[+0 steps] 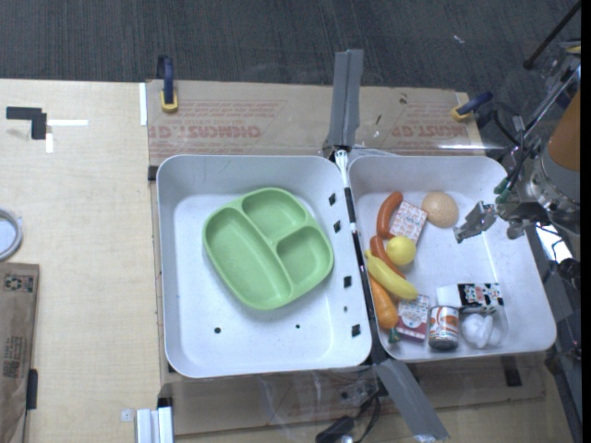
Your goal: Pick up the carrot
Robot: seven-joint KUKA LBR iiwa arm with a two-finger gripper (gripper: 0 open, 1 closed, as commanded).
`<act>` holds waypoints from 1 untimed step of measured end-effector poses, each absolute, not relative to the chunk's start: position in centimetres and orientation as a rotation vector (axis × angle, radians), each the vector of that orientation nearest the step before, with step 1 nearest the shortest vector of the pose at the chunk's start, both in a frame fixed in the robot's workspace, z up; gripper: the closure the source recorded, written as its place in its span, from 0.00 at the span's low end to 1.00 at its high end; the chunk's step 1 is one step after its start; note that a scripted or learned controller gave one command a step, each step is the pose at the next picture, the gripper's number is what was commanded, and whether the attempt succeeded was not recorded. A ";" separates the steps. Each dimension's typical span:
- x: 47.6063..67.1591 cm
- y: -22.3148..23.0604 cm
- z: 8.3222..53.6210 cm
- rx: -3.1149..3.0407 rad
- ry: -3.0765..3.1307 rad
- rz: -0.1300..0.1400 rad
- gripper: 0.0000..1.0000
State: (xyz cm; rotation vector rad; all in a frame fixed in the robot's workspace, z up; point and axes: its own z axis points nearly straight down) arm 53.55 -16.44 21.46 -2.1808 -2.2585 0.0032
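1. A wooden bench [74,183] bears two white bins; the left bin [185,340] holds a green plate [268,245].
2. The gripper [480,220] hangs over the right bin [526,321], fingers parted, nothing between them.
3. The carrot [383,305] lies by that bin's left wall, under the banana [392,278], well apart from the gripper.

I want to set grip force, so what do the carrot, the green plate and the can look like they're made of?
Carrot: likely toy plastic, smooth orange with a slight sheen. Green plate: moulded plastic, matte, uniform colour, rounded dividers. Can: looks like metal with a printed label, though too small to be sure.
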 end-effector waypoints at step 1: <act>48.5 -9.4 17.9 -2.329 -2.103 0.006 0.00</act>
